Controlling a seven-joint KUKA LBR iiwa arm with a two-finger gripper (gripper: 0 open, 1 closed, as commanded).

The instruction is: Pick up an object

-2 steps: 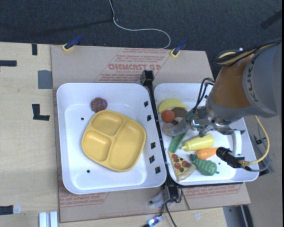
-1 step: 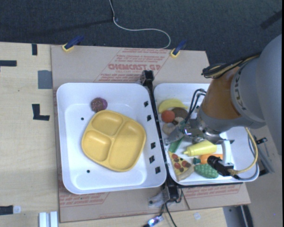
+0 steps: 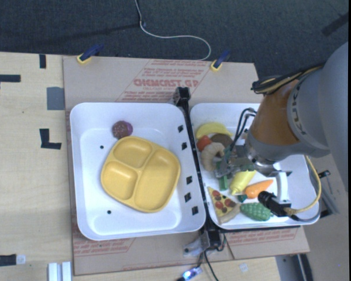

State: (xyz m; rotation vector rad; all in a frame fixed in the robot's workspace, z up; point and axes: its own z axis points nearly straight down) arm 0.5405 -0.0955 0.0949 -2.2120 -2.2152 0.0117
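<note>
the jaws (image 3: 225, 165) sit low in the right bin (image 3: 301, 212), down among a heap of toy food, and whether they are parted or closed on anything cannot be made out; the dark metal there blends with the pieces around it.

just beside them lies a yellow piece (image 3: 241, 182), perhaps a corn cob or pepper, its long axis slanting from lower left to upper right. touching it on the right, an orange carrot (image 3: 259, 187) lies along much the same slant, its narrow end pointing up and right. below these a bumpy green piece (image 3: 255, 211) lies nearly level, and to its left a pizza slice (image 3: 222, 202) rests against the bin's left wall, point toward the top. above the jaws a pale ring-shaped piece (image 3: 211, 153), a brown piece (image 3: 221, 139) and a yellow banana-like curve (image 3: 212, 127) crowd together, partly covering one another.

the grey arm with its orange band (image 3: 275, 119) comes in from the right and hides much of the right bin's upper part.

the left bin (image 3: 85, 174) holds a yellow divided tray (image 3: 140, 173), set at a tilt to the bin's sides, and a small dark red round piece (image 3: 121, 129) just beside the tray's upper corner. both bins rest on a cardboard sheet (image 3: 158, 81) on the surface.
</note>
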